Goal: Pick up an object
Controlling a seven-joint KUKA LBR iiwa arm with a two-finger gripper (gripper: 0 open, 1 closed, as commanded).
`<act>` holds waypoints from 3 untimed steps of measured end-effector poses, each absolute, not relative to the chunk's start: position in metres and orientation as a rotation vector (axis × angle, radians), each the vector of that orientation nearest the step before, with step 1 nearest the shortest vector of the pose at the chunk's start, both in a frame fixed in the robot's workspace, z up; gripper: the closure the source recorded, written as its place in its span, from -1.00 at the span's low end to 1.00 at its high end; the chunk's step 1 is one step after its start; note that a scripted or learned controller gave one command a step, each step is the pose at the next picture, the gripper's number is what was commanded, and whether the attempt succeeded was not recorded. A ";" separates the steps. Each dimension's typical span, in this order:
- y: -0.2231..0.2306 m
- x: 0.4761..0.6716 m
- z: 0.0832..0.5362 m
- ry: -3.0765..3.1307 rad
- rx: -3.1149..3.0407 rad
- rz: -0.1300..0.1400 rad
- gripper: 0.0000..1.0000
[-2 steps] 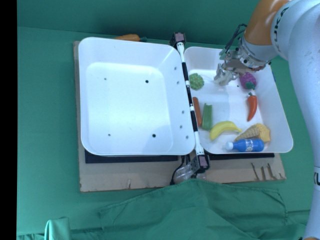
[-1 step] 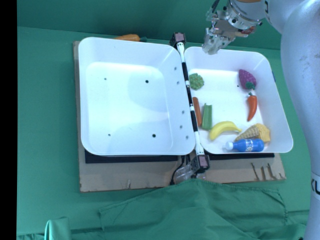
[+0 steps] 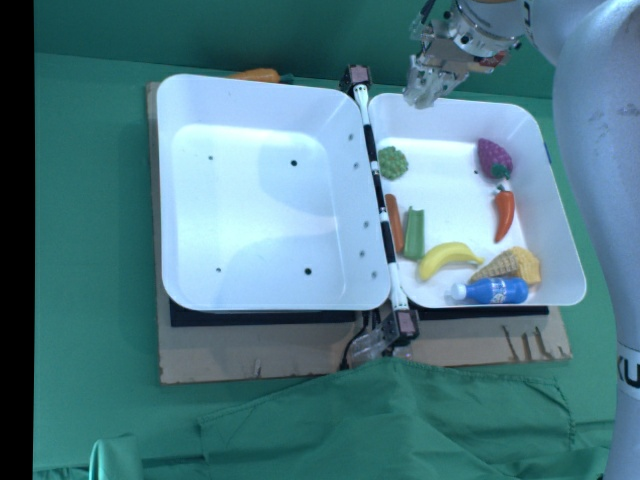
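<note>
The bench [image 3: 90, 268] was draped in green cloth, with two white bins side by side on cardboard. From my seat I saw the gripper [image 3: 424, 86] hanging above the far left corner of the right bin [image 3: 560, 268]; I could not tell how it stood. In that bin lay a banana [image 3: 447, 258], a blue bottle [image 3: 492, 291], a red chilli [image 3: 504, 212] and a carrot [image 3: 394, 222], none of them held.

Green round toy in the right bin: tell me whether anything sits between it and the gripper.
Nothing visible does. The gripper hangs over the right bin's far left corner, and the green round toy lies just nearer the camera, with bare bin floor around it.
</note>
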State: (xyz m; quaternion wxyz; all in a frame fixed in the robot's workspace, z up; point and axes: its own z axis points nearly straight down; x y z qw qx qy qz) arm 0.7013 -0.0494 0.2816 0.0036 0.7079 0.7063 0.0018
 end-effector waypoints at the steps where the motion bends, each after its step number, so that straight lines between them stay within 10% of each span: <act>1: -0.099 0.676 0.194 2.214 2.230 -0.007 1.00; 3: -0.144 0.644 0.186 2.206 2.216 0.015 1.00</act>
